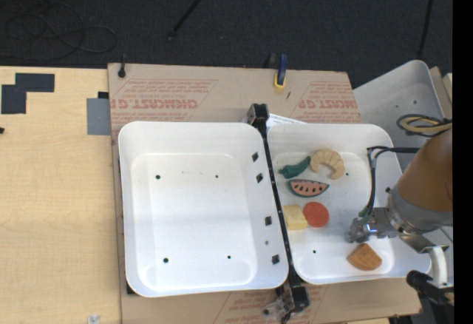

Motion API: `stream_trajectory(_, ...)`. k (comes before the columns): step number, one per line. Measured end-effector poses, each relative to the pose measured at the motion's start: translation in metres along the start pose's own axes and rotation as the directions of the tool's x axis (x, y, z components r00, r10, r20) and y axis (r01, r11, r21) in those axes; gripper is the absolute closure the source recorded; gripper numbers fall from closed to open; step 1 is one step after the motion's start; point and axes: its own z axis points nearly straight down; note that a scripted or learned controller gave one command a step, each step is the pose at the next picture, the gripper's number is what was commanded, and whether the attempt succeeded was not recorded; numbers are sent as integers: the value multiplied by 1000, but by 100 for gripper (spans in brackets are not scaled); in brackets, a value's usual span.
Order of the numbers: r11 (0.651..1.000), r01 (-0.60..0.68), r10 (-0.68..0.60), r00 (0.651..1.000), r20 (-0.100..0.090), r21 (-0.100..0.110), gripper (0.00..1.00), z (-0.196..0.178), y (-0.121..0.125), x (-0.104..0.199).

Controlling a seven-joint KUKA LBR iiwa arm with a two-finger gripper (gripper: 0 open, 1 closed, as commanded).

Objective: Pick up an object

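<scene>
**Materials and finishes**

Smooth, faintly glossy white plastic: both bins. Matt printed cardboard underneath; pale wood-grain table far left of the claw. Dull metal on that claw. Matt, bread-like wedge just below; shiny red disc to its left.

Single fixed camera above bench, angled down, medium distance. Two shallow white plastic bins mid-frame; grey arm with orange band enters from right edge.

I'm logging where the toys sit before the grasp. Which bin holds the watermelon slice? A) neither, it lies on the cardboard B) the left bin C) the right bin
C: the watermelon slice lies in the right bin, below the croissant and above the red tomato.
</scene>
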Motion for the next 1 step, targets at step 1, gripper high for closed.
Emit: stream_trajectory(1, 1000, 2, -2, 1000, 0, 0, 100, 1, 54, -14)
